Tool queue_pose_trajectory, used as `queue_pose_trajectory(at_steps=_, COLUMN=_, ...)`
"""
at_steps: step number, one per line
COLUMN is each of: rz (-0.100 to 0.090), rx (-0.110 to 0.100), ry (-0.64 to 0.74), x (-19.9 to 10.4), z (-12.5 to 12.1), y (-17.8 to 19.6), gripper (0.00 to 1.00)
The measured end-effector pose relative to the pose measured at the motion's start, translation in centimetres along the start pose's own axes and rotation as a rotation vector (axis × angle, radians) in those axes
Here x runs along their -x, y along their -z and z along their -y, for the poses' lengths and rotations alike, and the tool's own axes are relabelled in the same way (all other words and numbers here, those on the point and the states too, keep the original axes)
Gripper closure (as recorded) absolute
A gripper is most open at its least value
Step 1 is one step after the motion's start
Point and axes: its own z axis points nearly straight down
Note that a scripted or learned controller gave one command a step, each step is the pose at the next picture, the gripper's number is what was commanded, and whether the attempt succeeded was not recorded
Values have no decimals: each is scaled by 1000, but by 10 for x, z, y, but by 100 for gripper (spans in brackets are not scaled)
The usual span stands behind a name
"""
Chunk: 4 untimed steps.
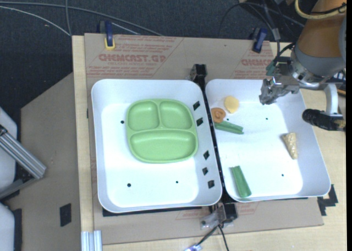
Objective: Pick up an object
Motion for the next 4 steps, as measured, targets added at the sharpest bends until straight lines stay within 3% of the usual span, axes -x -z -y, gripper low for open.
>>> queue_pose_trajectory(at_steps=1, rz=-1, rx=-4, ry=0, x=0, z=-1, y=27, gripper=100)
queue_pose_trajectory(at_steps=3, rz=-4, rx=-11, ry=4, x=-109, z=11, y=2, gripper=100)
queue_pose_trajectory(at_steps=4, rz=-4, rx=-8, ry=5, x=-167, z=18, y=10, gripper=100)
